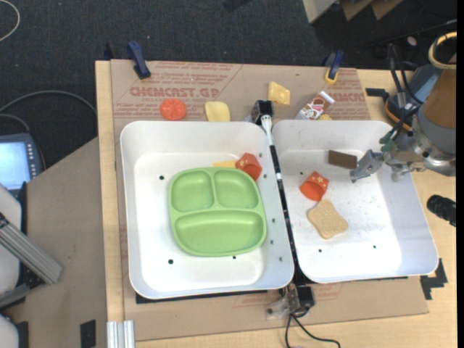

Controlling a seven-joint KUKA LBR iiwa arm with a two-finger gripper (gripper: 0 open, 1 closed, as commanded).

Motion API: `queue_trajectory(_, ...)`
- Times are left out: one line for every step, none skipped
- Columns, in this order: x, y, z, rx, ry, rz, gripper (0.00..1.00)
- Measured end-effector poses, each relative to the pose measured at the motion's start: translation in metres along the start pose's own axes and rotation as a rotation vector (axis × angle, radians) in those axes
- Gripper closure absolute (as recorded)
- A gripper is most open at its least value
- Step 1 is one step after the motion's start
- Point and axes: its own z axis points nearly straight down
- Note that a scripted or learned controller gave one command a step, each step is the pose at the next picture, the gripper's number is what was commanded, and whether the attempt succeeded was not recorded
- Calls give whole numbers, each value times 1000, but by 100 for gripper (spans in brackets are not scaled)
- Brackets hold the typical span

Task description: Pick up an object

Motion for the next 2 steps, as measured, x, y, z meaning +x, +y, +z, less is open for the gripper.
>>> queue_trajectory(63,-32,118,14,6,-4,0)
queue_trajectory(46,35,120,-6,-2,-2,0)
